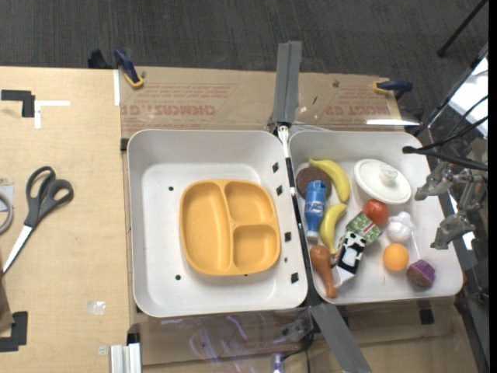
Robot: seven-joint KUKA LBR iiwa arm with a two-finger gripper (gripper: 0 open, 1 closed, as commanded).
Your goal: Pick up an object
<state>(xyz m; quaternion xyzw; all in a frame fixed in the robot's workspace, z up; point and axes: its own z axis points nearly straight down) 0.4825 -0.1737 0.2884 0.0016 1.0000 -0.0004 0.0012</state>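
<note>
Pincer (443,208) metal is being seen at the right side of the frame, just over the right rim of the right bin (373,295). It is being kept above the bin, and nothing is being seen pinched in it. Whether it is spread or pressed together cannot be told, since it is small and mixed up with the dark cables there.

The things to be picked are all being kept in the right bin. Two yellow bananas are being shown near its left wall, one banana (332,179) higher in the frame and the other banana (332,224) lower. A blue bottle (314,204) is being seen lying just left of them, with a brown round thing (312,179) at its top end. A white lid (382,181) is being seen in the upper part of the bin. Just below it a red tomato (375,210) and a white lump (400,226) are being shown. A green and white carton (357,243) is lying tilted in the middle. An orange ball (396,257) and a purple thing (420,273) are being seen at the lower right, nearest the pincer. An orange carrot (324,269) is lying at the lower left.

A yellow plate (231,226) with three parts is being held in the left bin (147,231). Scissors (39,200) are lying on the table (70,146) at the far left.
</note>
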